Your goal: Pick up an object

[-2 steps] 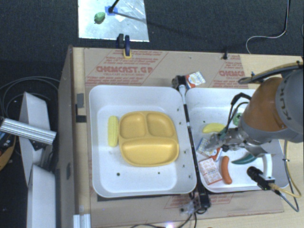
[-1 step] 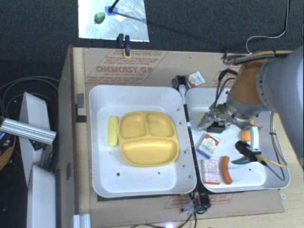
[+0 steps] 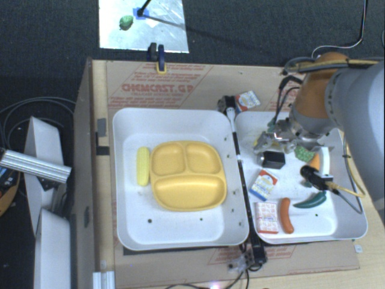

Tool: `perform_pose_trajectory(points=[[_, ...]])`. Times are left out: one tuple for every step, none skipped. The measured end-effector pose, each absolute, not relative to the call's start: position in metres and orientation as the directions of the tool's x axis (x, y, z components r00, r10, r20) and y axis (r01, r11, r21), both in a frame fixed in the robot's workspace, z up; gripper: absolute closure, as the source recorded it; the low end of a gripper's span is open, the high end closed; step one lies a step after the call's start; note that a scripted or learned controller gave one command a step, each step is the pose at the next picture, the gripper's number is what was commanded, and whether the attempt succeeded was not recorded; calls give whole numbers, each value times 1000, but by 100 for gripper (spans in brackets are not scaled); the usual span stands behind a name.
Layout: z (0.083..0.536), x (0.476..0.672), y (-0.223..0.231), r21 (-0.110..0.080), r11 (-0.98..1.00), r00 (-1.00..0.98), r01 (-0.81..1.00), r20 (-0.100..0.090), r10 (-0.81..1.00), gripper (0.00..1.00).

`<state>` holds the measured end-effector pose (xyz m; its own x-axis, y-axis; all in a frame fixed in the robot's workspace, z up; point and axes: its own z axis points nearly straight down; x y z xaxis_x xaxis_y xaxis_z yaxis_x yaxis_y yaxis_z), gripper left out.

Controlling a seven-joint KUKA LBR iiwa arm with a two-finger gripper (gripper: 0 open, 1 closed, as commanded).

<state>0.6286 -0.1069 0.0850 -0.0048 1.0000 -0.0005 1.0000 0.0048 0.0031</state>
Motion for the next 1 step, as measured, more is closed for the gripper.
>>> perform_pose_trajectory(points=[[84,663,-112,-11,5,-5,1000,2,1000,0]])
